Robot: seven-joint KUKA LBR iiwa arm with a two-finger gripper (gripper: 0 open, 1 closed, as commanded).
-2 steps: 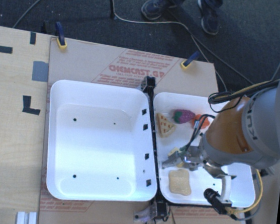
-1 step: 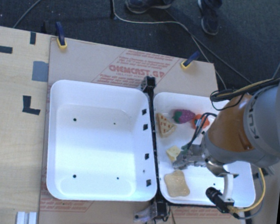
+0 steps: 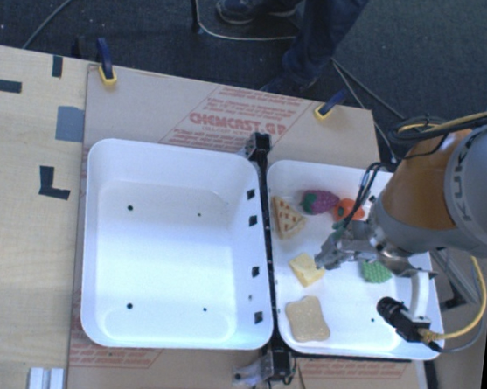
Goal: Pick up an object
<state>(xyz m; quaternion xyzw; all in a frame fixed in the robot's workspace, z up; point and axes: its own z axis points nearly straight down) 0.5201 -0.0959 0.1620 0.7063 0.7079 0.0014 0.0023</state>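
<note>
My gripper (image 3: 331, 255) hangs low in the right bin (image 3: 346, 329), just right of a yellow cheese wedge (image 3: 305, 270). A waffle-like pizza slice (image 3: 288, 217) lies at the bin's left wall. Purple grapes (image 3: 319, 201) and an orange-red piece (image 3: 347, 209) sit at the back. A green leafy item (image 3: 377, 272) lies right beside the wrist. A slice of toast (image 3: 307, 319) rests near the front. Nothing shows between the fingers.
The left bin (image 3: 166, 250) sits beside the right one, split from it by a black clip-lined divider (image 3: 260, 235). The grey arm with its orange band (image 3: 424, 194) covers the right bin's back right part. A black cable fitting (image 3: 400, 316) hangs over the front right corner.
</note>
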